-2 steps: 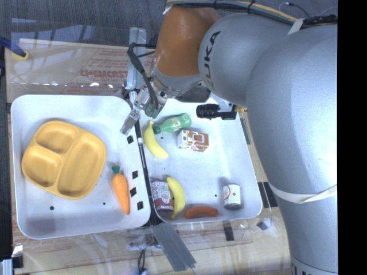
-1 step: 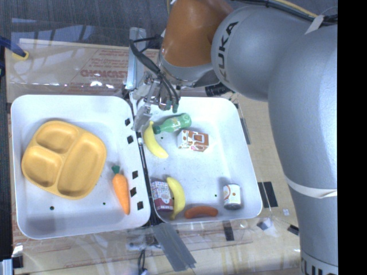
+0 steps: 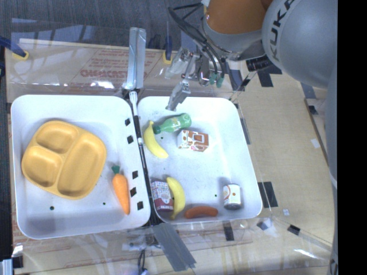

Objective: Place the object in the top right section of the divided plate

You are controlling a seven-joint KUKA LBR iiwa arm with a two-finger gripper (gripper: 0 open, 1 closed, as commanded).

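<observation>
A smooth yellow three-section divided plate (image 3: 63,159) and a tapered carrot (image 3: 120,192) are held in the left bin (image 3: 34,225); the pincer (image 3: 179,96), its opening indiscernible, is seen above the right bin's (image 3: 243,153) far edge.

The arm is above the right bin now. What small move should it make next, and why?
Probably lower the claw a little toward the green bottle, which lies just below it near the right bin's top edge. Nothing shows between its fingers, and the yellow divided plate in the left bin holds no object, so a pick must come first.
</observation>
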